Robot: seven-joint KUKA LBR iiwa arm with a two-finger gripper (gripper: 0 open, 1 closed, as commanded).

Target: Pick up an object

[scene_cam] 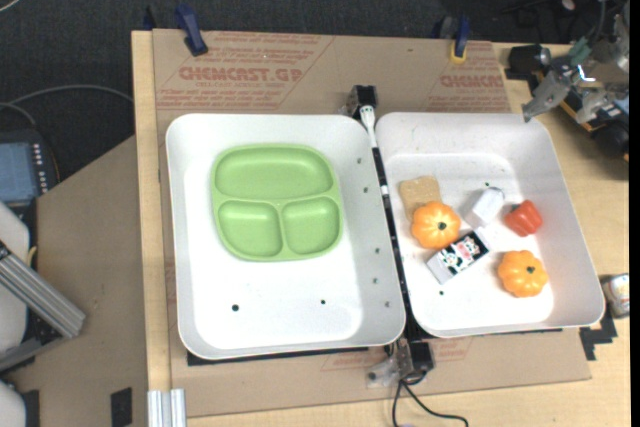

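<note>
Cardboard-topped bench (250, 75) | pincer (548, 95) beyond right bin (560, 165) | opening: cannot tell

Green tray (275, 202), orange pumpkins (435, 224), white bins (190, 215)

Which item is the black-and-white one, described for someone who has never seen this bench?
Look in the right-hand white bin, the one without the green divided tray. Near its middle, two orange pumpkin-like pieces sit apart, and between them lies a small carton. It is the sole boxy item with a black-and-white cow-patch print.
</note>
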